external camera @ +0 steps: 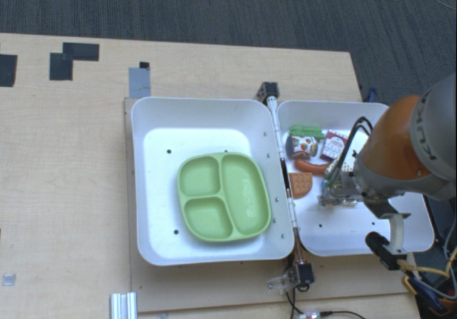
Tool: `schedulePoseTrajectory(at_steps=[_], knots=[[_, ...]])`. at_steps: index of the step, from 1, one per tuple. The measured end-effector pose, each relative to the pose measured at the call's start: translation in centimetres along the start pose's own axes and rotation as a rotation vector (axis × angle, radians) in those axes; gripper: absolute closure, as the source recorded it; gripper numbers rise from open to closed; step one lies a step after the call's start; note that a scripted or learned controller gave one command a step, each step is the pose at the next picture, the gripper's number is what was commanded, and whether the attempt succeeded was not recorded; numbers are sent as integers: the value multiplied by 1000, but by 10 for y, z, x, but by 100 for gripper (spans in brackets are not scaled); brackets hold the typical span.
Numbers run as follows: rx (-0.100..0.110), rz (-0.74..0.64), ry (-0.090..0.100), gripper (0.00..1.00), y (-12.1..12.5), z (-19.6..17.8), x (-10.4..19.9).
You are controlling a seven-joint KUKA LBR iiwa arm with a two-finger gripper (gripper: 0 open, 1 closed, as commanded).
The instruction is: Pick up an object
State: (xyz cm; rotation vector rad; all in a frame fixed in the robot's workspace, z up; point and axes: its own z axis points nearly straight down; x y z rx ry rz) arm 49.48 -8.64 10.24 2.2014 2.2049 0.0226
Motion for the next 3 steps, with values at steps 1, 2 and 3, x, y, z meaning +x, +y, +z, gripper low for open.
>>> schedulePoseTrajectory(at_steps=[1, 2, 3], knots=[[1, 1, 0, 0, 0, 0, 0], [-6, -3, -3, 100, 2, -11, 0], [-5, -2, -3, 0, 2, -11, 0]])
